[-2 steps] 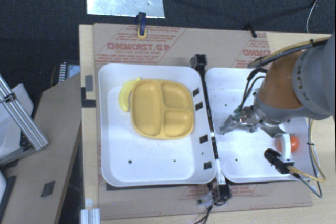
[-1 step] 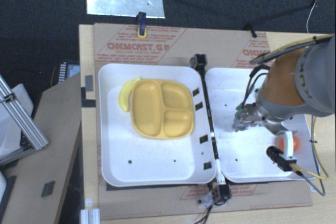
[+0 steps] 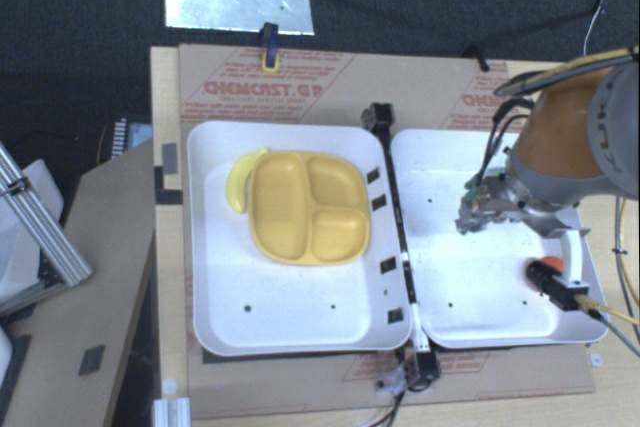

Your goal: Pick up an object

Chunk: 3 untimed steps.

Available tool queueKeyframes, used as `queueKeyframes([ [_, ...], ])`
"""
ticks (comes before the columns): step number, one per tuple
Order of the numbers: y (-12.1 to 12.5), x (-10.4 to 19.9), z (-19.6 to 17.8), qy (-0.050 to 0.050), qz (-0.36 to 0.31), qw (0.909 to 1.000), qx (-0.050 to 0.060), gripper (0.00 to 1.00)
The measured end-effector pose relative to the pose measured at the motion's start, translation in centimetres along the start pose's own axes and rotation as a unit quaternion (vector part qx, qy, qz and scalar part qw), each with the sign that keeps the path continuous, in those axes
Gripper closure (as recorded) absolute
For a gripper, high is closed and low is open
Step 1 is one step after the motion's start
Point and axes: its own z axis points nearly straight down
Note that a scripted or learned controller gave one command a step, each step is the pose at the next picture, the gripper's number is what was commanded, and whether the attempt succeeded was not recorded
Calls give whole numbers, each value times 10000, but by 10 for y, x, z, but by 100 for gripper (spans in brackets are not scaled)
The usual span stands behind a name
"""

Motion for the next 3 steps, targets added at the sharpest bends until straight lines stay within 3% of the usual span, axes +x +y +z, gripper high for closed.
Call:
queueKeyframes([
  [2, 11, -3, -98, -5, -7, 10000, -2, 100],
  [3, 12, -4, -120, 1, -11, 10000, 18, 100],
])
